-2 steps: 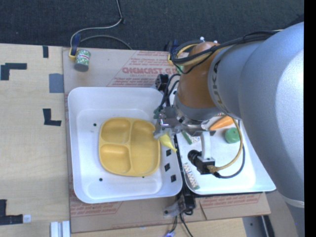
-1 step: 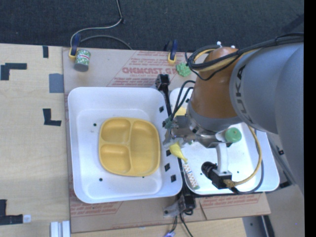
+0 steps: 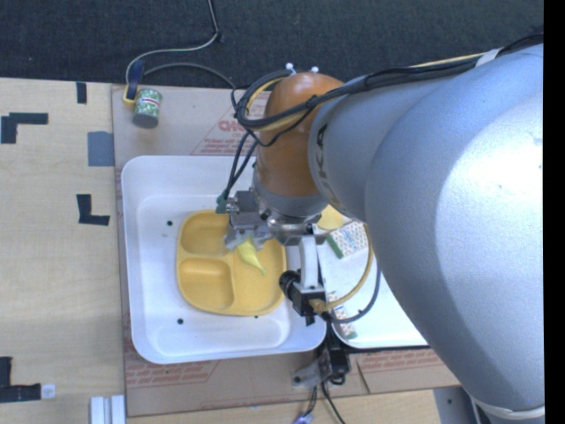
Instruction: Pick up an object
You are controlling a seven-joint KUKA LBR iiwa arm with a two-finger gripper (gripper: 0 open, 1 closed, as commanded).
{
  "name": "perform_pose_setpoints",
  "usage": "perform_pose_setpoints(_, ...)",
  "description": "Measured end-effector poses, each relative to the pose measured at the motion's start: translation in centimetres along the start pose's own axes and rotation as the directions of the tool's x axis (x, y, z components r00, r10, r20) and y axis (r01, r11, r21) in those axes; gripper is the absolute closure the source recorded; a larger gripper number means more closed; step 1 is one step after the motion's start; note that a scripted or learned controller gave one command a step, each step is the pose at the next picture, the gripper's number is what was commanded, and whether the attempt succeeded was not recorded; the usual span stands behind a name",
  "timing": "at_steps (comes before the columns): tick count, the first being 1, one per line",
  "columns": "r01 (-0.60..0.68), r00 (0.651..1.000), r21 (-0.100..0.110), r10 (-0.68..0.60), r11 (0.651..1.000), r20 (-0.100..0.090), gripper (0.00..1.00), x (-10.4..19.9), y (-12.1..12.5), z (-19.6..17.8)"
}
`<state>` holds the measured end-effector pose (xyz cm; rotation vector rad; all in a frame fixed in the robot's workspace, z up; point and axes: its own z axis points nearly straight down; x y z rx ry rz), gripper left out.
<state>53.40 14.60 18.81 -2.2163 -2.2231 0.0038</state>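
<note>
White bin, arm low over yellow tray

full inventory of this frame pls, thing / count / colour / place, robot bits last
white bins: 2, white, side by side on the bench; the right one mostly hidden under the arm
divided tray: 1, yellow, lying in the left bin
small pointed object: 1, yellow-green, over the tray's right part, just below the gripper; whether it is held cannot be told
small can: 1, green-labelled, on the cardboard beyond the left bin's far left corner
printed items: at least 1, multicoloured, in the right bin, partly covered
cable: 1, dark, running from the can area up across the dark floor
arm: 1, grey with orange band, reaching in from the right
gripper: 1, metal, over the tray
</note>
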Motion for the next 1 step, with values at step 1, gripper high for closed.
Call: perform_pose_setpoints(1,-0.003,1.0,-0.001,0.003,1.0,0.001,1.0,-9.22,-3.21,-3.8)
